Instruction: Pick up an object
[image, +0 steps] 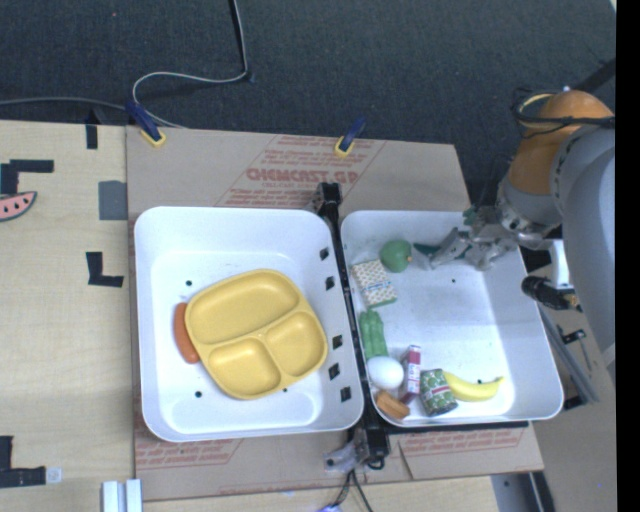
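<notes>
A round green ball (396, 254) lies in the right bin (520, 330), just beside the claw (443, 250), whose fingers are spread and grasp nothing. One yellow banana (472, 386), one white egg (385, 373) and one yellow divided plate (256, 332) are also visible.

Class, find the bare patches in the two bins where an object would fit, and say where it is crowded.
Right bin: bare floor in the middle and right, between the hand above and the banana below. Its left edge and lower left are crowded. Left bin: a bare strip above the yellow divided plate, another below it.
</notes>
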